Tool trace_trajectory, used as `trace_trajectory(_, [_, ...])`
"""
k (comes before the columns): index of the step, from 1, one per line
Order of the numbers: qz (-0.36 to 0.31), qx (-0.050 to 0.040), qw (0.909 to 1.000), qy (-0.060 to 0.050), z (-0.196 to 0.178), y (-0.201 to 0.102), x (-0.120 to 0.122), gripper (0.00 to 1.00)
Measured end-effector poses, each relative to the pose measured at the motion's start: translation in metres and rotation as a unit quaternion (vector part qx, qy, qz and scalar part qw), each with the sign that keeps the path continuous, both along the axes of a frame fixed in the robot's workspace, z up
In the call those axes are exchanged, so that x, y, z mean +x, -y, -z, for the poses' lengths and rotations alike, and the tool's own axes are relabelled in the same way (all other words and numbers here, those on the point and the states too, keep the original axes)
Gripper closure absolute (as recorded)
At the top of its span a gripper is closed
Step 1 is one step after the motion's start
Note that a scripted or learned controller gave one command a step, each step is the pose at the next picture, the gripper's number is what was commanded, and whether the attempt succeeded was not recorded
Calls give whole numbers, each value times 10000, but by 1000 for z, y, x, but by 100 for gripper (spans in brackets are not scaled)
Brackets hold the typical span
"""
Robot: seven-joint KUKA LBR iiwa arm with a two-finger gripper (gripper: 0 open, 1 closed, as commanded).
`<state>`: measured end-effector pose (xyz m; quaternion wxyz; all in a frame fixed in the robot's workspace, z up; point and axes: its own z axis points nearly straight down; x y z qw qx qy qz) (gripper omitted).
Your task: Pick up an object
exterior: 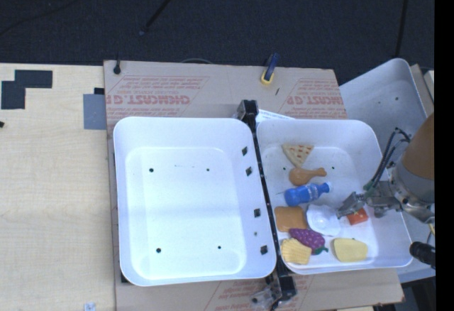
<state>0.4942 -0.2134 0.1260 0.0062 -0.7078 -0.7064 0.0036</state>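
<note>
Nothing is judged lifted yet; pick not done. The claw [352,207] is seen low in the right bin [369,133], at its right side. Whether it is open or closed cannot be told. A small red block [359,217] lies right at the claw tip, touching or just under it; a white cup [320,219] sits just beside, to the left.

**Grey arm, orange band, dark cables**

The arm [418,182] enters at the right edge as a rounded grey body. Above the wrist sits a broad band [425,150] of brownish orange. Thin dark cables [389,157] loop from the wrist toward the tool. The gripper [352,204] is a small cluster of grey metal parts with darker linkages, slender and angular beside the smooth, bulky wrist housing.
</note>
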Motion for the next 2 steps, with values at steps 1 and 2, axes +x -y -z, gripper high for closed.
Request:
trace_trajectory(1, [-37,-1,10000,69,39,-113,14,0])
trace_trajectory(2, [-18,-21,10000,92,37,-105,94,0])
